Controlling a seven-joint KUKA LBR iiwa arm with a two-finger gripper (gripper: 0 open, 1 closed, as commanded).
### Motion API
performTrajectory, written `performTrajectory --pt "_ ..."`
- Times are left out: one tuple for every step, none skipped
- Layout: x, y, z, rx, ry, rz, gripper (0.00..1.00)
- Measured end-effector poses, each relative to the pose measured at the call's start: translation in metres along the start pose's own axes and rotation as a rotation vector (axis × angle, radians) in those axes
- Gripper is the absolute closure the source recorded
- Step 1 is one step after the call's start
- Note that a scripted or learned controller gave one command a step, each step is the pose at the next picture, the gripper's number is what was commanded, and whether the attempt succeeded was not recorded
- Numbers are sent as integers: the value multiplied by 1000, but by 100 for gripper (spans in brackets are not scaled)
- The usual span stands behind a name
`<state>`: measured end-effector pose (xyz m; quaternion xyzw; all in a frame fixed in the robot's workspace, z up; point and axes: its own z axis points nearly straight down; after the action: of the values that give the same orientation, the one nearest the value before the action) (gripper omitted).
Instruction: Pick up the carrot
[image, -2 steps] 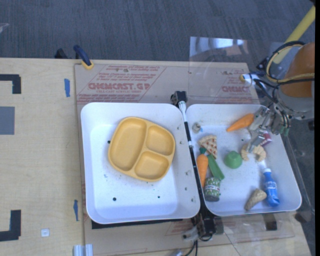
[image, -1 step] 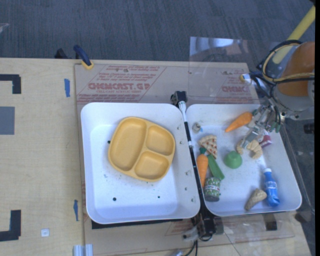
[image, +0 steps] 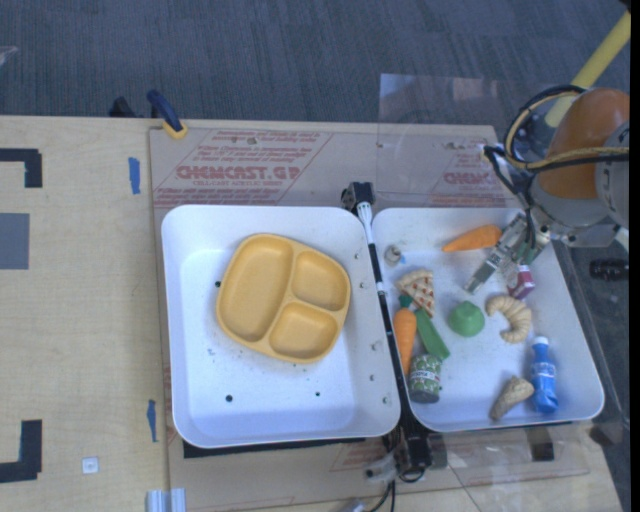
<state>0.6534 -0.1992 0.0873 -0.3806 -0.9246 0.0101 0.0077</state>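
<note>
We see the carrot (image: 473, 238) lying unlifted in the right bin (image: 580, 400), just left of the gripper (image: 492, 270); its fingers look spread, pinching nothing. The grasp remains.

Orange carrot (image: 472, 238), yellow tray (image: 284, 297), white bins (image: 190, 300)
</note>
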Motion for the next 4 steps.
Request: performTrajectory --pt "-7 4 -56 -27 -9 359 0" --pt "-21 1 -11 -23 33 560 0" --pt "-7 13 -3 -25 9 669 0" --pt "-9 13 -13 -26 1 666 100"
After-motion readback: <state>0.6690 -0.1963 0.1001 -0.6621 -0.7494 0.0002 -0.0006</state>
